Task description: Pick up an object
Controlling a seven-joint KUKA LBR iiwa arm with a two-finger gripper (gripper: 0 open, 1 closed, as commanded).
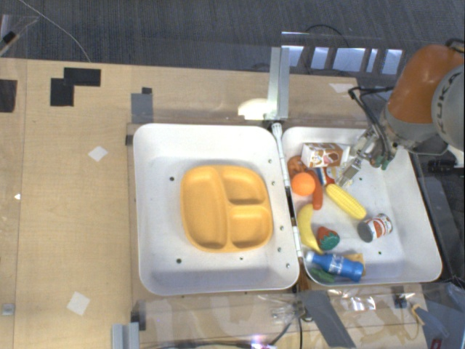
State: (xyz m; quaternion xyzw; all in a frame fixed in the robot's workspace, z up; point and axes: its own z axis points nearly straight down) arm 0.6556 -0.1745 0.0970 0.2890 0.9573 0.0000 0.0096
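The right bin (407, 195) holds several toy foods. A small printed carton (320, 155) lies at its back left, with an orange (304, 185) in front of it. A yellow corn cob (346, 201) lies in the middle and a banana (306, 227) along the left wall. Nearer the front are a small can (375, 227), a red and green piece (328, 237) and a blue can (334, 265). My gripper (354, 167) hangs low over the bin's back part, just right of the carton and above the corn cob. Nothing shows in its grasp.
The left bin (156, 195) holds a yellow divided plate (224, 206). A metal post (280, 86) rises behind the seam between the bins. The orange-banded arm (421, 93) reaches in over the right bin's back right corner, with cables beside it.
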